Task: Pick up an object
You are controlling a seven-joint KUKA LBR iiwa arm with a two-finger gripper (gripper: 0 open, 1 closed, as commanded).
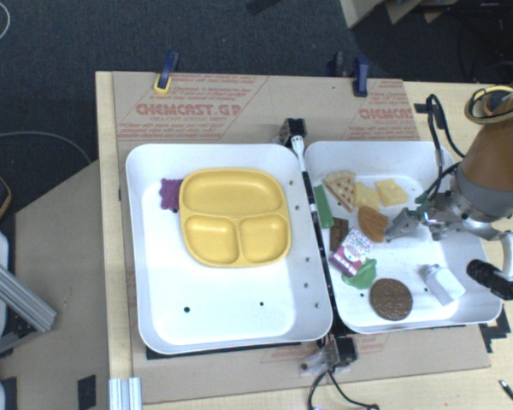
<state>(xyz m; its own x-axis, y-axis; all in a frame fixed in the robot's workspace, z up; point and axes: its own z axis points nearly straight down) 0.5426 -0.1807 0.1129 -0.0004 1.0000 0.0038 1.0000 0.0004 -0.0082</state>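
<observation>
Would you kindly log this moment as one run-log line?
gripper: over right bin | near waffle | yellow tray: left bin

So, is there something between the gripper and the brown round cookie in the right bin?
Nothing visible blocks it. The gripper sits over the right bin, above the middle of it in the picture. The brown round cookie lies lower, near the front rim, with bare white floor between them. The small white-grey piece lies off to the side.

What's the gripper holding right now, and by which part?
Cannot be told. The gripper sits low in the right bin, its tip right beside the brown toast piece, but no object can be made out within its grasp.
</observation>
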